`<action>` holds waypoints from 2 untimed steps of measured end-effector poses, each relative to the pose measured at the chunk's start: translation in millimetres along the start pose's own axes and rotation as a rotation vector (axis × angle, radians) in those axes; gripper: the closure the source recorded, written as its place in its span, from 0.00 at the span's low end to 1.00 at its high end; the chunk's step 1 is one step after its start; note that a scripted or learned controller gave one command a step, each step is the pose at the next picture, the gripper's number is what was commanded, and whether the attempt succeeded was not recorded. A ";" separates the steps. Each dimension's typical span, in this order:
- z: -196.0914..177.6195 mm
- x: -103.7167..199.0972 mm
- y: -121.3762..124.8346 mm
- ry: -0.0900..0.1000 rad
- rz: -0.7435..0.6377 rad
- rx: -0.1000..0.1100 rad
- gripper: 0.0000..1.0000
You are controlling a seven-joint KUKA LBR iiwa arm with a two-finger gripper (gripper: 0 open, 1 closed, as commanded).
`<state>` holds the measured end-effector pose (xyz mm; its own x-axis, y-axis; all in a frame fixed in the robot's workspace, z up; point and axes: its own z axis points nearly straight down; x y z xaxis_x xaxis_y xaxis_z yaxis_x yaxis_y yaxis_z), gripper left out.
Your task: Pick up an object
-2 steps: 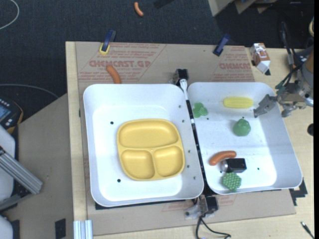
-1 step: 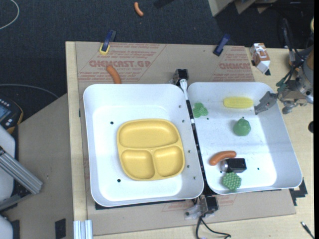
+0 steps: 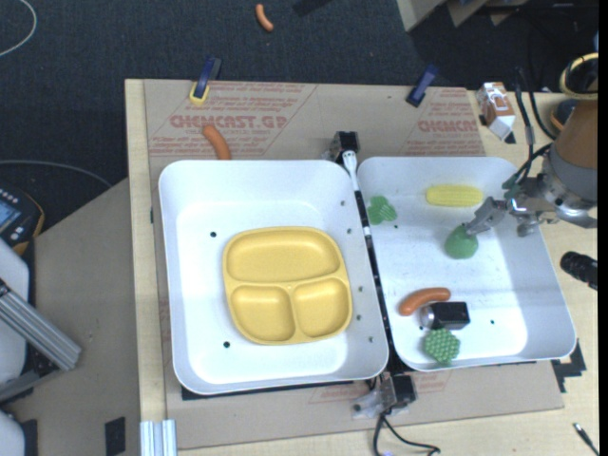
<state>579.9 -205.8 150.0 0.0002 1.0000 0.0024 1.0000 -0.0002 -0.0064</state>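
Note:
My gripper (image 3: pixel 498 226) hangs over the right bin (image 3: pixel 532 293) near its right wall, open with nothing between its fingers. Its left fingertip (image 3: pixel 474 226) is right beside a round green object (image 3: pixel 462 246), on that object's upper right. In the same bin lie a yellow corn cob (image 3: pixel 454 196) at the back, a small green piece (image 3: pixel 382 209) by the left wall, and a red sausage (image 3: pixel 424 299), a black block (image 3: pixel 448 314) and a bumpy green piece (image 3: pixel 441 347) at the front.
The left bin (image 3: pixel 190 217) holds a yellow divided plate (image 3: pixel 285 285). An orange sausage (image 3: pixel 218 142) lies on the bench behind the left bin. Clamps (image 3: pixel 202 80) grip the bench's far edge, and cables run at the right.

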 end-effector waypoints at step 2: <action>66.3 6.0 10.6 -0.001 -0.003 -0.002 0.00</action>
<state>590.0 -199.6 83.6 -0.0023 1.0000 0.0015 1.0000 0.0023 -0.0041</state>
